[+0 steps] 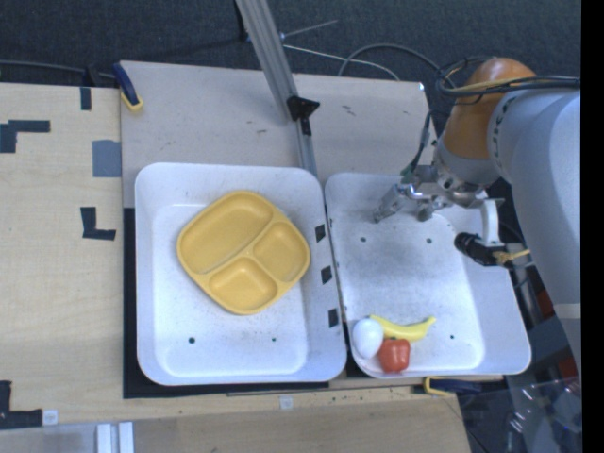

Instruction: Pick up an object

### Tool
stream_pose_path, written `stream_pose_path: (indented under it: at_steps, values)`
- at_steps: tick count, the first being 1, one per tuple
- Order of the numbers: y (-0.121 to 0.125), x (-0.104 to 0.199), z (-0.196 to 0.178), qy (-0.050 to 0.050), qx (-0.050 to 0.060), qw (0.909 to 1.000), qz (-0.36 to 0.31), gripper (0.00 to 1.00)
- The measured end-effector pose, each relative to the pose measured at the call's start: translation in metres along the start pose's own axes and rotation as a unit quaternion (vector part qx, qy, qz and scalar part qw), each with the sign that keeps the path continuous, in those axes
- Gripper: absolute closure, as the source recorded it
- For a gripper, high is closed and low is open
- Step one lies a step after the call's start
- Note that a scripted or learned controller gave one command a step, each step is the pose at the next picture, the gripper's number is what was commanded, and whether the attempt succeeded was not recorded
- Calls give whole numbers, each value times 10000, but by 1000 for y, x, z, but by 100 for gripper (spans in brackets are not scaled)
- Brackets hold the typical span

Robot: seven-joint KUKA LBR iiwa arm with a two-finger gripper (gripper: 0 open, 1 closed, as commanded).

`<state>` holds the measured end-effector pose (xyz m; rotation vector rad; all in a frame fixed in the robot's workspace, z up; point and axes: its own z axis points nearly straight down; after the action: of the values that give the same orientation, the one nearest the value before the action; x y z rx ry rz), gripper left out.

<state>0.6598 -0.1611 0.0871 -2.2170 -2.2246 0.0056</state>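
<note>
Nothing lifted yet. Gripper (404, 203) seen at 12 o'clock of right bin (491, 300), fingers spread apart, nothing between them. Banana (408, 327), white egg (365, 337) and red pepper (395, 354) clustered at bin's 7 o'clock, well apart from gripper. Approach, grasp and lift judged outstanding.

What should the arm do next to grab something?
Probably swing toward the near corner of the right bin, where the banana, egg and red pepper lie bunched together. The gripper hangs over the bin's far end, well apart from them.
</note>
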Motion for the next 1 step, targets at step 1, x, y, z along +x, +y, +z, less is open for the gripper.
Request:
stream_pose_path:
  at_steps: [1]
  values:
    - [1,1,-12,-5,-7,10000,-9,100]
